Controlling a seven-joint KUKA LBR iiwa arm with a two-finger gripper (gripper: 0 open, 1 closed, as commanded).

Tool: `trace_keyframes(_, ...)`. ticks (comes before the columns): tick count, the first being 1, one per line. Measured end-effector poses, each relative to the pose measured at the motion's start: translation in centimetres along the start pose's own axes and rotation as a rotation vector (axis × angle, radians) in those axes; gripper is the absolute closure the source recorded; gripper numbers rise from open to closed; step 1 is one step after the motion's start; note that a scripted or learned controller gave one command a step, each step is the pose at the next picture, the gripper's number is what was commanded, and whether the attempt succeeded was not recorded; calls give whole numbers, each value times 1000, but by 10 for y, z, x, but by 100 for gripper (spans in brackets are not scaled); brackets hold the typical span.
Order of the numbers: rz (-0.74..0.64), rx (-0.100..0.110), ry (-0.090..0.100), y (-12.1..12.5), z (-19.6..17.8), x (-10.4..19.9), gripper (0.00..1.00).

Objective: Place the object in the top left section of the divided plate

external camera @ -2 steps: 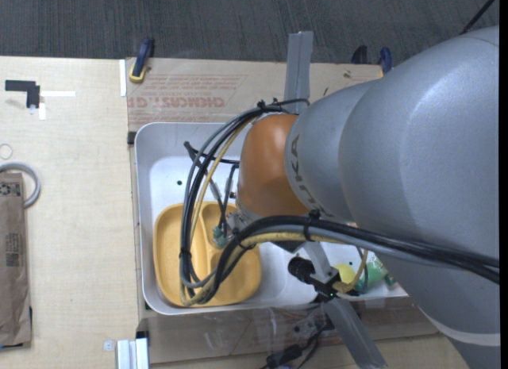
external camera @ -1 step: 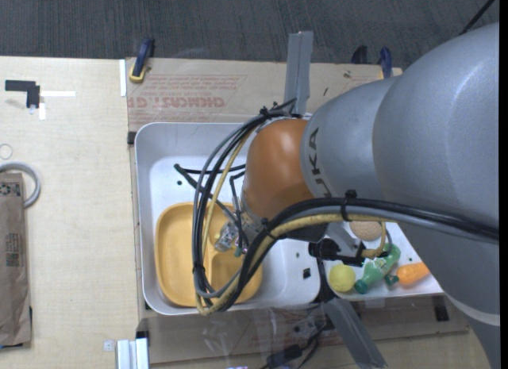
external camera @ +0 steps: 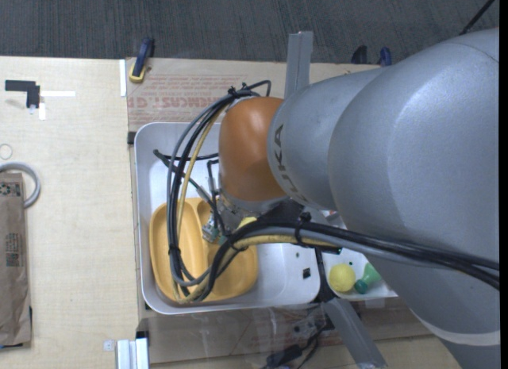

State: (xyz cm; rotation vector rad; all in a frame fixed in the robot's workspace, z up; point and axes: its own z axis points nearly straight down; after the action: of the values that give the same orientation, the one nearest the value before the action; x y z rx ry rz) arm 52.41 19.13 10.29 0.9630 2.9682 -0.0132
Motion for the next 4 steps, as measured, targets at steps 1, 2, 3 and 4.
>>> trace_keyframes(1,-220,-5,18,65,-43,-29,100)
trace_keyframes(2,-373,-6,18,104,9,-83,100)
trace_keyframes(3,-406,-7,18,61,-220,-78,100)
trace_keyframes(4,-744,-10,18,-20,-237,-93,100)
